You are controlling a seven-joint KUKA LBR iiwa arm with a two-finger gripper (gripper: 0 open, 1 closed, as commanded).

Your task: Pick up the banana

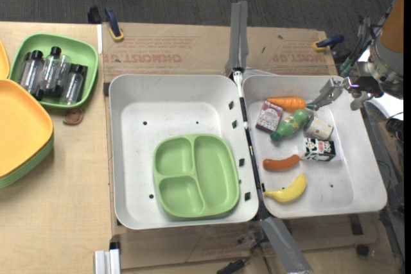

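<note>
The yellow banana lies near the front edge of the right bin, just in front of an orange-red sausage. My gripper hovers over the bin's back right corner, well behind and to the right of the banana. Its two fingers are spread open with nothing between them. The left fingertip points toward a carrot.
The right bin also holds a purple packet, a green toy vegetable, a white cylinder and a black-and-white carton. A green divided plate sits in the left bin. A tray of bottles and orange plates stand at far left.
</note>
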